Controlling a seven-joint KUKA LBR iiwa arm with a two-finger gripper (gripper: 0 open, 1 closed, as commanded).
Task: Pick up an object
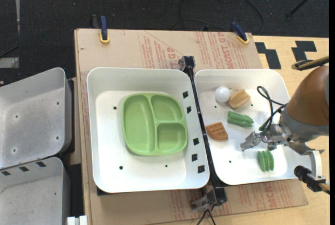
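1. Right bin (280,85) holds five small things: a white ball (223,94), a tan bread-like piece (239,98) touching the ball on its right, a green pickle-shaped piece (240,119) near the middle, a brown waffle piece (216,131) toward the bin's left wall, and a ribbed green piece (266,160) near the front right.
2. Claw (253,141) sits low over the right bin floor, between the pickle-shaped piece and the ribbed green piece, just beside the latter's upper end.
3. Claw fingers (247,144) appear spread apart, pointing left toward the waffle piece; nothing shows between them. Waffle piece lies near the tips but apart.
4. Arm (310,109) enters from the right, orange band above the grey wrist; a dark cable loops over the bin's right side.
5. Left bin (104,130) carries a green divided plate (155,124) with three compartments, lying flat at its centre.
6. Both bins rest side by side on a cardboard-covered counter (146,46), with clamps at the far edge.
7. Two more white trays (31,109) sit off the counter to the left.
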